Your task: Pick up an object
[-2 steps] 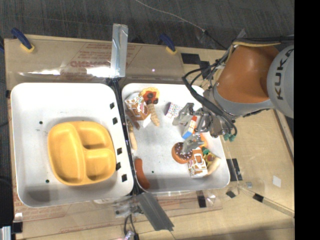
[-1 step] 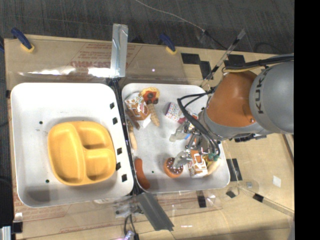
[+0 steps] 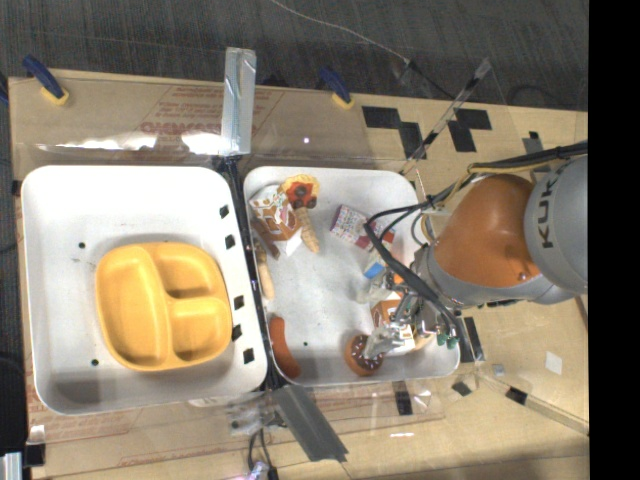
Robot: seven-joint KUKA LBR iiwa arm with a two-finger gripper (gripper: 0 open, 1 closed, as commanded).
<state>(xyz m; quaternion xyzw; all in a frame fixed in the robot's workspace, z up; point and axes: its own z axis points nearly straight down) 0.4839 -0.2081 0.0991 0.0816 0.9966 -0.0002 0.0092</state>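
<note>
Reaching in from three o'clock, the arm point(image 3: 500, 243) hangs its gripper point(image 3: 392, 336) over the right bin's point(image 3: 320, 313) five o'clock corner, just above a chocolate donut point(image 3: 362, 355). Whether the jaws are parted or holding anything, I cannot tell. A yellow divided tray point(image 3: 162, 303) lies in the left bin point(image 3: 60, 198).

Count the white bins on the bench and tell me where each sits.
2. The left bin holds a yellow divided tray. The right bin holds small cluttered items, with the gripper over its lower right corner.
</note>
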